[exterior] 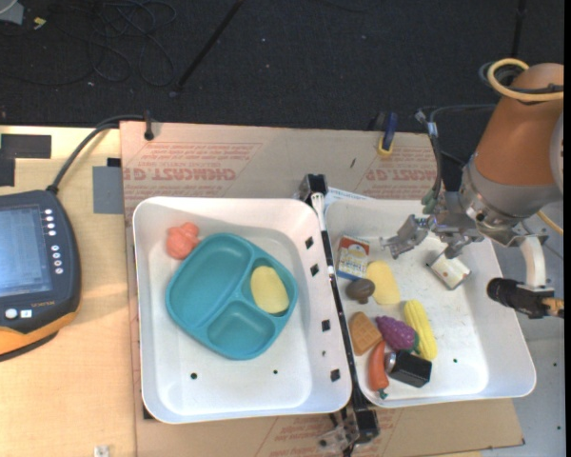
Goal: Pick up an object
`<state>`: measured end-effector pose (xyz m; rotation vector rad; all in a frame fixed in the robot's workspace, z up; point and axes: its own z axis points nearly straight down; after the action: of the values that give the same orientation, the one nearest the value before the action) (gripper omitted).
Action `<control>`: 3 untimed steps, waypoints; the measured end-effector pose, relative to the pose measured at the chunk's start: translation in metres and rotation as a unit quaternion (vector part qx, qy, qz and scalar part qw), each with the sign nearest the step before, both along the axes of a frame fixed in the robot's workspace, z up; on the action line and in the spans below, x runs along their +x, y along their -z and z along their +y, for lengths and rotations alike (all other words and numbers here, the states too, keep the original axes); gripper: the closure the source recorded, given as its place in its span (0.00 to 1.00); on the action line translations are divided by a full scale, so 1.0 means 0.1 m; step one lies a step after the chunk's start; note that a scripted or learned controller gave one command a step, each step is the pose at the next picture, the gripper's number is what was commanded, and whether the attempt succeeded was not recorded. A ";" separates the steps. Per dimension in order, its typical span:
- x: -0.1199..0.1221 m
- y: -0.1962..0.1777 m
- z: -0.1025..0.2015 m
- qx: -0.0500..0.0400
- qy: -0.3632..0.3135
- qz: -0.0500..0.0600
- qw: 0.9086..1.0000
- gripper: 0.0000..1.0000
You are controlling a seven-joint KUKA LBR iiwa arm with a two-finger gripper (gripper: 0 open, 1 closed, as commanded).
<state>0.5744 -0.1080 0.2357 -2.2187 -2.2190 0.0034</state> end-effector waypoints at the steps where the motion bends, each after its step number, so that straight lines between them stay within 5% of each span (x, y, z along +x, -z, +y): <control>1: -0.22 1.55 0.11 -0.002 0.001 0.000 1.000 0.00; 2: 0.18 1.48 -0.50 -0.002 0.000 -0.003 1.000 0.00; 3: -0.72 1.49 0.06 0.001 0.001 0.002 1.000 0.00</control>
<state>0.5020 -0.1025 0.0870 -2.2164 -2.2139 0.0052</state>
